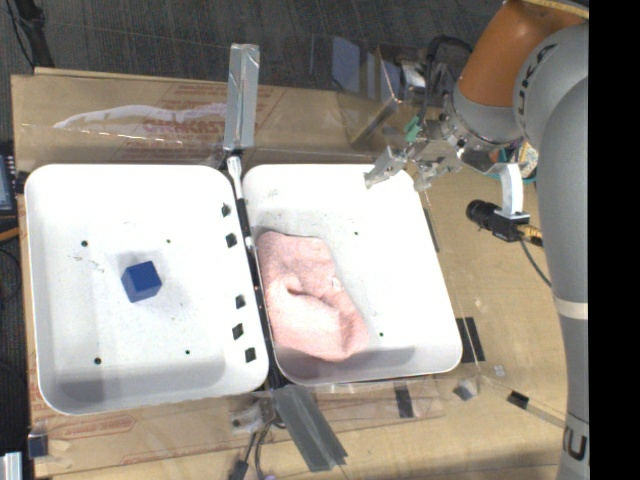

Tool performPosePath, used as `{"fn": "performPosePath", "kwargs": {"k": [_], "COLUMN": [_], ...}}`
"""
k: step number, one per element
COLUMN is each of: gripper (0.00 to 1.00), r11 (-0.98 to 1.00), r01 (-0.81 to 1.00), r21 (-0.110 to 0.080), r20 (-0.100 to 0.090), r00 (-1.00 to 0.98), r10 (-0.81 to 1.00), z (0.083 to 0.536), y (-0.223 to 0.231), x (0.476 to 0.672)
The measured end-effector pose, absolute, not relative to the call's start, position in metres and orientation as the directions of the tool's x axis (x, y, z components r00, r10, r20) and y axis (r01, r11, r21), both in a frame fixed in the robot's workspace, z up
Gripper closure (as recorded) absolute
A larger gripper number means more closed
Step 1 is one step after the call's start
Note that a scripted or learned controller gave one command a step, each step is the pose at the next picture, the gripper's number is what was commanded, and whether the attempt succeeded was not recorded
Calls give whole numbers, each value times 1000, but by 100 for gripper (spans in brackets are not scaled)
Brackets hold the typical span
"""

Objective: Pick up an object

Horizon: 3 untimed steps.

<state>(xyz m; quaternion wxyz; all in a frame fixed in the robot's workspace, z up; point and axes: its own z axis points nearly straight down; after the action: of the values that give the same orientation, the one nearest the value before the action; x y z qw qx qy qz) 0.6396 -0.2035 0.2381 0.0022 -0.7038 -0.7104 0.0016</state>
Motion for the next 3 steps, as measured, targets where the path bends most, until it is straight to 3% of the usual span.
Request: {"fn": "performPosePath", "kwargs": {"k": [1,2,3], "gripper": [0,0,0], "r11": [214,-86,37], "r01": [977,996,999], "r21": [-2,-1,-3], "r20": [1,0,2], "r00": [-214,86,-37], "r10": [977,996,999], "z": [92,93,92], "y": [-173,-196,-176], "x": [565,559,528]}}
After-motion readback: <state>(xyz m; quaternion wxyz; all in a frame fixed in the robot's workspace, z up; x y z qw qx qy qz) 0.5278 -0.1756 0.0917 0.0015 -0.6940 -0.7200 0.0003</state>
